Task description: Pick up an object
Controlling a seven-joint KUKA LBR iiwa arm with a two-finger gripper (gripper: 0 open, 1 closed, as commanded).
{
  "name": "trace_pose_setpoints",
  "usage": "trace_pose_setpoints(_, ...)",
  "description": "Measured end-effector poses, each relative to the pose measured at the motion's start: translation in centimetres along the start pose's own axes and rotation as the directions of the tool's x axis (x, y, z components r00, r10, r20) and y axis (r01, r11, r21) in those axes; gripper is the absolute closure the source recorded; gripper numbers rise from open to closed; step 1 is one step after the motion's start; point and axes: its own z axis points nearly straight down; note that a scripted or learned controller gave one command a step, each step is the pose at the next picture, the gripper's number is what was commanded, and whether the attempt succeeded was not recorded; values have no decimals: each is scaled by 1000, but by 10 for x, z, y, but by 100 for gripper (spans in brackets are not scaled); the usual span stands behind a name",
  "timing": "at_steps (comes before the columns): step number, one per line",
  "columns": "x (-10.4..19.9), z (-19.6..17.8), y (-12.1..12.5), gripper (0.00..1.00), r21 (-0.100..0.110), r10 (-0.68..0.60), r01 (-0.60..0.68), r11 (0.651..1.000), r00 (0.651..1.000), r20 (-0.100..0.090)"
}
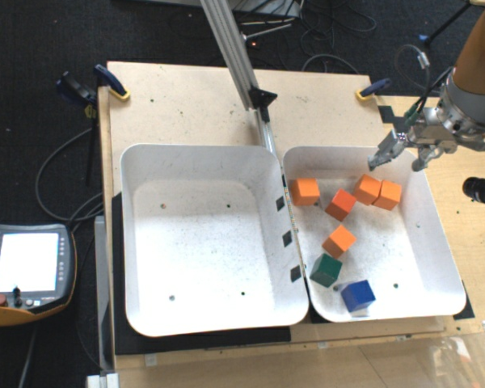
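Sitting lowest in the frame, at the bottom of the right bin [444, 253]: blue cube [358, 295], with green cube [326, 270] just up and left of it. Lying above those, toward the frame's centre-right: five orange cubes — one [339, 240] near the green, one [340, 204] higher, one [306, 191] toward the bin's left wall, and a touching pair [369, 189] [389, 194] at upper right. Hovering over the bin's upper right rim: gripper [400, 153], fingers spreading apart, pinching nothing. Occupying the frame's left-centre: left bin [137, 217]. Resting at far left: teach pendant [28, 273].
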Motion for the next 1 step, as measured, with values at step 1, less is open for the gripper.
trace_pose_setpoints(1, -39, -57, -38, 0, -8, 7, -6, 1000, 1000, 5)
